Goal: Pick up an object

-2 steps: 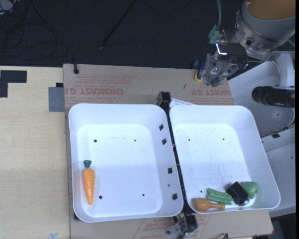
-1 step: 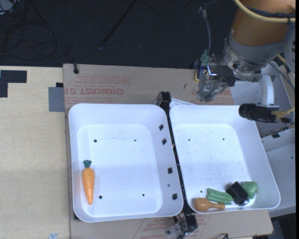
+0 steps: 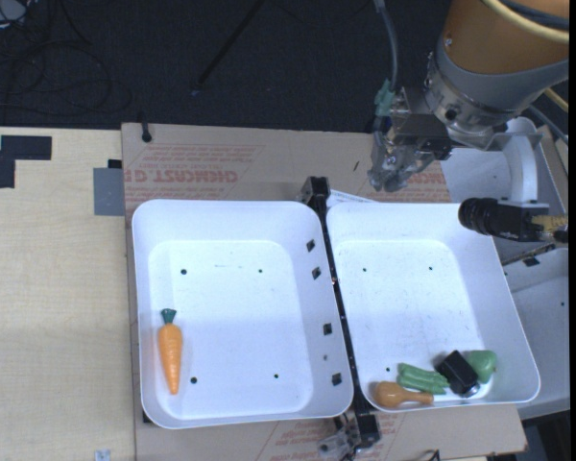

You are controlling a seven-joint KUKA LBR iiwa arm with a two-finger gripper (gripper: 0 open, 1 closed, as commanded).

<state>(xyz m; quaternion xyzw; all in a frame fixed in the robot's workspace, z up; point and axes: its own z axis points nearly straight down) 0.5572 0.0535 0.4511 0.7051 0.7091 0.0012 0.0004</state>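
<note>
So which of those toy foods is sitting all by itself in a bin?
The orange carrot with the green top. It lies alone in the left bin, near its front left corner, while the other toys are huddled together in the right bin's front corner.

Both bins [image 3: 149, 257] looked like smooth glossy white plastic, sat on matt brown cardboard [image 3: 240, 166] over a pale wood-look bench [image 3: 48, 305].

orange carrot [image 3: 170, 353], white bins [image 3: 221, 221], green vegetables [image 3: 424, 378], black block [image 3: 458, 372]
</note>
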